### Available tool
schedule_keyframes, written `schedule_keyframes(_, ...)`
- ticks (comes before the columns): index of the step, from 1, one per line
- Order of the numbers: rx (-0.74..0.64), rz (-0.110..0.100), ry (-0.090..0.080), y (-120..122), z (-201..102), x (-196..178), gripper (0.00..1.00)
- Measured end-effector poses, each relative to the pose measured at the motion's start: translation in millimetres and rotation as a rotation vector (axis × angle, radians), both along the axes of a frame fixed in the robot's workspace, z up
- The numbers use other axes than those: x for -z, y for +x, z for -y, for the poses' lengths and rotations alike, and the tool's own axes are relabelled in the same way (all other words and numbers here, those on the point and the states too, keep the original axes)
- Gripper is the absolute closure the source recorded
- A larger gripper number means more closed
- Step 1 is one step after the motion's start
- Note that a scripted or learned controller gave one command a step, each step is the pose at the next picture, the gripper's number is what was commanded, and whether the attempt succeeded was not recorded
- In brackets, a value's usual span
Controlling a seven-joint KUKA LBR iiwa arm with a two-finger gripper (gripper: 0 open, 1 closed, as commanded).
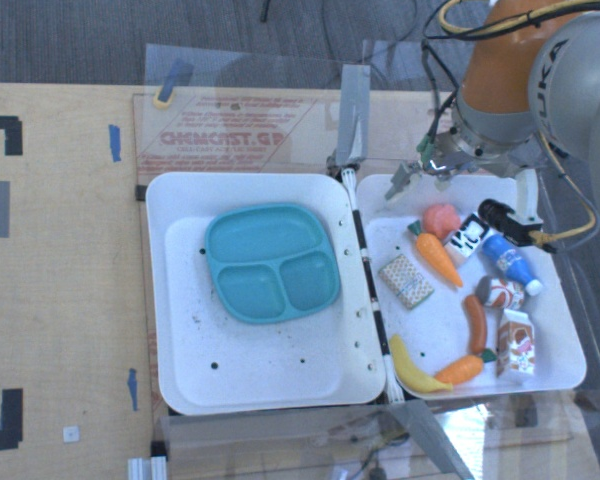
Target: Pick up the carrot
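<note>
The carrot (439, 259) lies in the right bin (570, 368), long axis running 11 to 5 o'clock, tip toward 5. The gripper (428, 172) hovers at its 12 o'clock, fingers spread, holding nothing.

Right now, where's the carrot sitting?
In the camera view the carrot lies in the right-hand bin, near its upper left, just below the pink ball and right of the small patterned box.

Plate (272, 264) in the left bin (170, 298); carrot (439, 257) in the right bin (565, 353), between cracker (407, 281) and bottle (509, 262).
</note>
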State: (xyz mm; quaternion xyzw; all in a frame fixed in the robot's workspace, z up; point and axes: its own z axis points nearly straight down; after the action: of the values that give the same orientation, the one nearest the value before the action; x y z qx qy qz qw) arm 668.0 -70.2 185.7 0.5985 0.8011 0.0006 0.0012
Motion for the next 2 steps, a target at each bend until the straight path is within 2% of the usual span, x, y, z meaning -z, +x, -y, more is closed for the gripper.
schedule_keyframes(1,0.108,-0.001,0.001,-39.4,32.1,92.1,0.00)
schedule_keyframes(2,0.108,0.000,0.001,-38.7,33.6,82.3,1.00)
